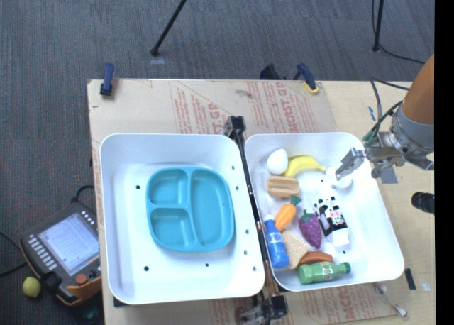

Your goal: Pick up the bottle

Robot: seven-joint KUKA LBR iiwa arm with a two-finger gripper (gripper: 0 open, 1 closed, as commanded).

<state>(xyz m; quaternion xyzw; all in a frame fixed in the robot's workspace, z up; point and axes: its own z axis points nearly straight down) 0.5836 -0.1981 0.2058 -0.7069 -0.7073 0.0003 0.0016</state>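
Right bin [386, 245]: green bottle [323, 272] at near wall, well apart from gripper [352, 162], spread.

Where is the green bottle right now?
The green bottle lies on its side at the near edge of the right bin, just below the red sausage-like toy and right of the blue-capped bottle.

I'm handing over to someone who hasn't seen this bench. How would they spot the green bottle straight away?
Look at the right-hand white bin, the one crowded with toy food, and go to its near edge. The green bottle lies there on its side, with a red label around its middle, next to a blue-capped bottle. It is the only green thing in the bin.
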